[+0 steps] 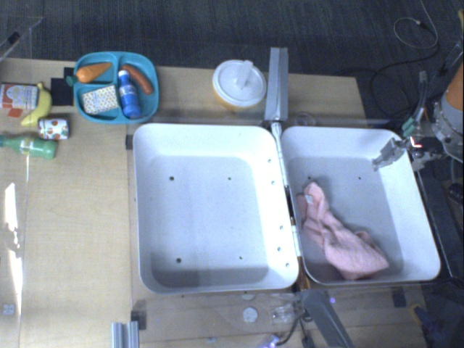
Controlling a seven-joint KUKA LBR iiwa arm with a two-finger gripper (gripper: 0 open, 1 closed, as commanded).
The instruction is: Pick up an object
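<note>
Pink cloth (339, 236) near right bin (362, 138) front wall.

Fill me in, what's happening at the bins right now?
The gripper sits over the upper right corner of the right bin, with nothing seen between its fingers. A crumpled pink cloth lies in that bin, lower down and apart from the gripper, so nothing has been picked up yet. The left bin sits beside it.
</note>
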